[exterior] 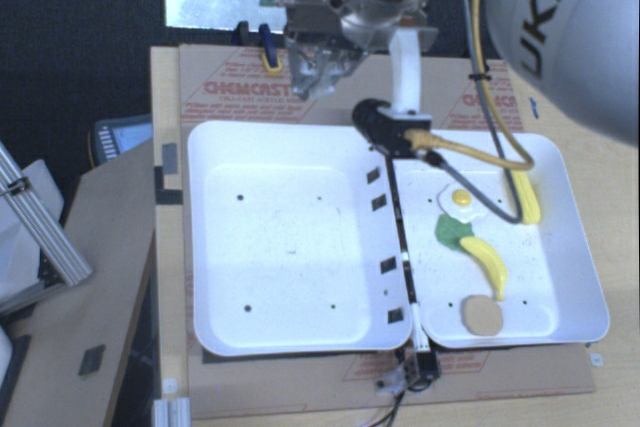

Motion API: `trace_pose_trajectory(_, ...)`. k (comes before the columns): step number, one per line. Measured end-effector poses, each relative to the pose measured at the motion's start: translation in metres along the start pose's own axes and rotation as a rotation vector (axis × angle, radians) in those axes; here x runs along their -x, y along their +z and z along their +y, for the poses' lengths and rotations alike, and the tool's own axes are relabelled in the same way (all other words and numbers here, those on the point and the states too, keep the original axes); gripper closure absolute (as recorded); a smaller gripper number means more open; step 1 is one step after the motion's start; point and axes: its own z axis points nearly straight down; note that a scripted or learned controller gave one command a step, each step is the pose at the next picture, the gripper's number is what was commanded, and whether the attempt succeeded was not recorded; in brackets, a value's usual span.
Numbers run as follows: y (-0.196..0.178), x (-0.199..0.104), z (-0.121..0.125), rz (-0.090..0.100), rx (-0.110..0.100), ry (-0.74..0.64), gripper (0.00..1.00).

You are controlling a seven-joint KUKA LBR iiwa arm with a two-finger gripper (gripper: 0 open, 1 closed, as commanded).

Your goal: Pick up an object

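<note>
The right bin (575,245) holds several toy foods. A fried egg (460,200) lies near its middle, with a green leafy piece (451,229) just below it. A yellow banana (488,264) curves toward the front, and a tan round biscuit (483,316) sits near the front wall. Another yellow piece (527,196) lies at the right, partly under a cable. My gripper (318,73) hangs high over the cardboard behind the left bin (210,215), well apart from all the foods.
A yellow and grey cable (480,155) loops from a black mount (385,127) on the divider into the right bin. The bulky arm (540,5) covers the upper right. Blue-yellow clamps (268,50) stand behind the left bin.
</note>
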Motion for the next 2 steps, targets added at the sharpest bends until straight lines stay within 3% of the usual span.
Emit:
trace_pose_trajectory(1, 0.061, -0.001, -0.053, -0.002, -0.010, -0.005, 1.00)
trace_pose_trajectory(2, 0.064, 0.000, -0.026, 0.000, 0.000, -0.001, 1.00)
